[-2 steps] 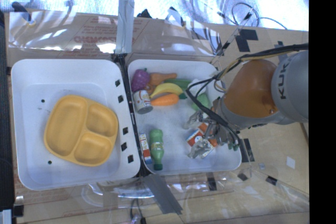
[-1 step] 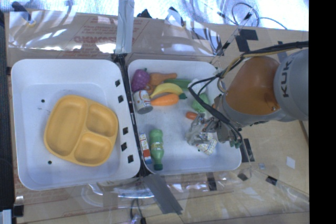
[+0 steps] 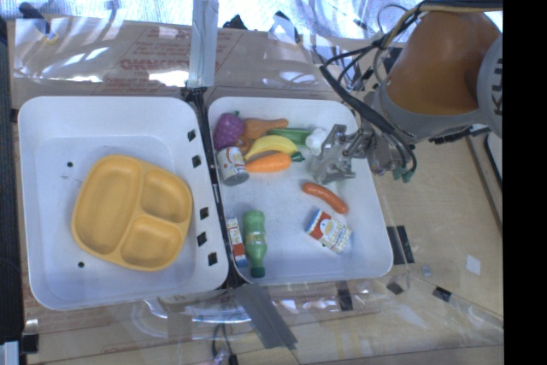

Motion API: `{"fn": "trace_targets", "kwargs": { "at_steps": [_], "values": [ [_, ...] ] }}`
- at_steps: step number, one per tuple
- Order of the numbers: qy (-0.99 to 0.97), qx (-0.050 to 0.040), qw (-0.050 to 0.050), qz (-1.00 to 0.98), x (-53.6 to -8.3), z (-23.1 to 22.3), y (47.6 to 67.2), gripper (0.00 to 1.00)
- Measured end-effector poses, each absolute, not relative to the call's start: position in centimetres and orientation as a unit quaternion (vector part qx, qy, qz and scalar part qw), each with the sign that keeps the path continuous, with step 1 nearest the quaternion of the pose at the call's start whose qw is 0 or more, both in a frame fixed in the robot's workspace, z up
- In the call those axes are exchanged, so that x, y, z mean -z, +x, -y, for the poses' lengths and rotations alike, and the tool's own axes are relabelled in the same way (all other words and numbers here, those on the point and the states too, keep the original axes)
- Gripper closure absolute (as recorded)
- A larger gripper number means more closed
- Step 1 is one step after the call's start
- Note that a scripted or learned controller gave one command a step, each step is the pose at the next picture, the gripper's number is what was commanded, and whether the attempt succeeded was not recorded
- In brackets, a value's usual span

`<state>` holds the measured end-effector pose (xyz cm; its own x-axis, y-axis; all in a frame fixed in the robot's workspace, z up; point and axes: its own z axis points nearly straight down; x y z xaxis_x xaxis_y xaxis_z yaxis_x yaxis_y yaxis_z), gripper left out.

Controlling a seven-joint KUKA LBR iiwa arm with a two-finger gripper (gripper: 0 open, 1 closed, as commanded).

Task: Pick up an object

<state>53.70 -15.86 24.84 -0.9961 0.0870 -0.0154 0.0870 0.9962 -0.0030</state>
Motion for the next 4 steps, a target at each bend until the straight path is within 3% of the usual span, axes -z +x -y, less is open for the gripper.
{"fn": "trace_targets", "kwargs": {
  "at_steps": [1,2,3,4],
  "values": [
    [-0.154,0.0002,0.0,-0.988,-20.0,21.0,57.7,1.0],
    [-0.167,-0.0001,0.002,-0.986,-21.7,11.5,50.9,1.0],
    [-0.129,0.0008,0.002,-0.992,-26.0,11.2,56.4,1.0],
    [-0.281,-0.0003,0.0,-0.96,-19.5,18.8,58.8,1.0]
  ]
}}
